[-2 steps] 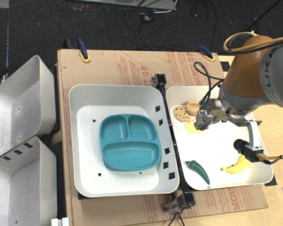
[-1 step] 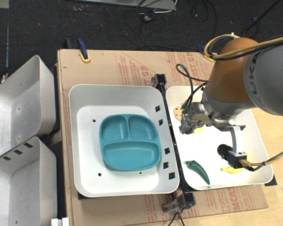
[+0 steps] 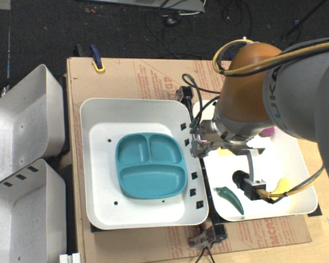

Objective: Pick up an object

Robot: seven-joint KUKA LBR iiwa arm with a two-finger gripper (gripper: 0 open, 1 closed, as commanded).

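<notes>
At the near edge, around 6 o'clock in the view, the brown board (image 3: 153, 245) beneath the bins is seen, printed in red. Just beyond it, two white bins are set side by side and touching. In the right bin (image 3: 296, 163), a green curved object (image 3: 230, 198) (tapered to a point at each end) is found at about 7 o'clock of the bin floor, lying flat and apart from the wall. A yellow piece (image 3: 280, 185) is seen at about 4 o'clock of the same bin; what it is cannot be told. In the left bin (image 3: 98, 119), a teal divided plate (image 3: 151, 166) is laid flat at the centre, its two small compartments turned towards 12 o'clock. Farther back, the gripper (image 3: 204, 142) is held over the seam between the two bins, at about 10 o'clock of the right bin; how wide it stands cannot be told, since it is covered by the wrist, and nothing is seen held in it. A pale yellow bit (image 3: 225, 153) is glimpsed just beside it, and a magenta bit (image 3: 269, 131) at about 1 o'clock of the right bin, under the arm (image 3: 299, 92). A blue and yellow clamp (image 3: 98, 63) is fixed at the far corner of the board, at 11 o'clock.
</notes>
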